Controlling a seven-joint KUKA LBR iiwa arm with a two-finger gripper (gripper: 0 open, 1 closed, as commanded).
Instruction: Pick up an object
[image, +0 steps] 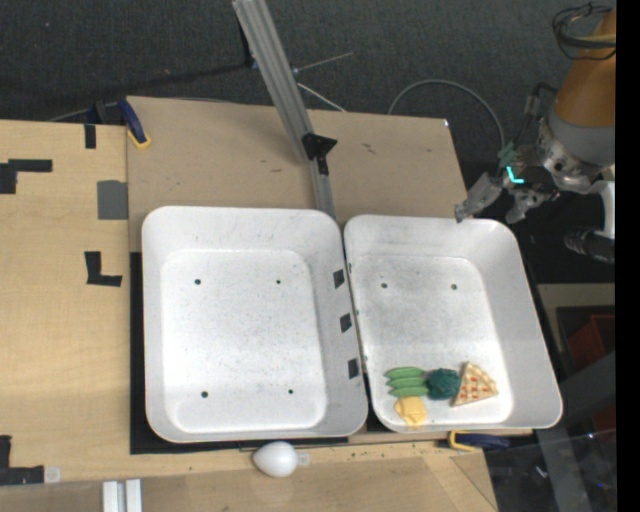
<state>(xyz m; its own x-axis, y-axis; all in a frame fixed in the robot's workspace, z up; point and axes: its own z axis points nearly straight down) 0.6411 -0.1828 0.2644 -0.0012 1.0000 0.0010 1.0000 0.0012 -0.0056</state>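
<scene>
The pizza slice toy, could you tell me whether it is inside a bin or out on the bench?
Inside: the pizza slice toy lies on the right bin's floor near its front edge.

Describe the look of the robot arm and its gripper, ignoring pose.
The arm has a rounded orange band above a light grey wrist section. Below it, the gripper is a cluster of dark and grey metal parts with a small cyan-lit spot near its base. Dark cables loop around the top of the arm.

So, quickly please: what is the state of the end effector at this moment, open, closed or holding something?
End effector: cannot be told; it hangs above the far right corner of the right bin, with no object at it.
</scene>
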